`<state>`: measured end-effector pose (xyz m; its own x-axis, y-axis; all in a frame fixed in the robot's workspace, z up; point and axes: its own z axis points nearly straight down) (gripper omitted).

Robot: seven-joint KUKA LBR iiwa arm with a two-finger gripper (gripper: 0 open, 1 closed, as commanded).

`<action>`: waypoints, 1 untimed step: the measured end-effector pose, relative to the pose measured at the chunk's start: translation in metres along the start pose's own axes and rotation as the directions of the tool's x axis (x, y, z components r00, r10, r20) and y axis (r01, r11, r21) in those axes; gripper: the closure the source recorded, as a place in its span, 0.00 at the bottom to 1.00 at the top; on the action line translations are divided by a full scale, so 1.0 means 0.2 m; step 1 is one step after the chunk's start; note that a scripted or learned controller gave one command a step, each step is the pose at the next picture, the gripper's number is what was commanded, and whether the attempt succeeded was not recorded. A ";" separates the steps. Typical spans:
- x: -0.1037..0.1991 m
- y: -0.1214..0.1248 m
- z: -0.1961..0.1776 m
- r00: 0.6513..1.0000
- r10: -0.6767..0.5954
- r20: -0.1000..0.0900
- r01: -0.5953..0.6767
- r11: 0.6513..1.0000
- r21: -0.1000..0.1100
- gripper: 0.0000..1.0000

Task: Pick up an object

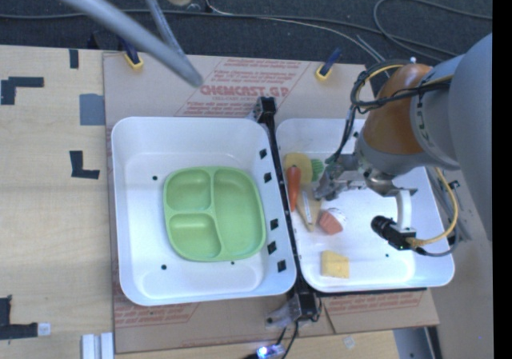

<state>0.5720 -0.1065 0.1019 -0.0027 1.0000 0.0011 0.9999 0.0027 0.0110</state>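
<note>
Arm [400,121] above right bin's [432,269] toy food [308,193]

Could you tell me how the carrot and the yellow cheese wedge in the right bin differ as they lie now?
The carrot is orange, long and thin; the yellow cheese wedge is pale yellow and blocky. The carrot lies against the divider beside other toy food, while the yellow cheese wedge sits alone near the front wall. Both rest on the floor of the right bin, ungrasped.
</note>
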 end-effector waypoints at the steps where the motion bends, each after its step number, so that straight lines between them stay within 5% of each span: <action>1: 0.03 0.00 -0.31 1.000 0.001 0.001 -0.001 1.000 0.007 1.00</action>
<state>0.5718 -0.1010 0.1639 -0.0020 1.0000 -0.0003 1.0000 0.0020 0.0044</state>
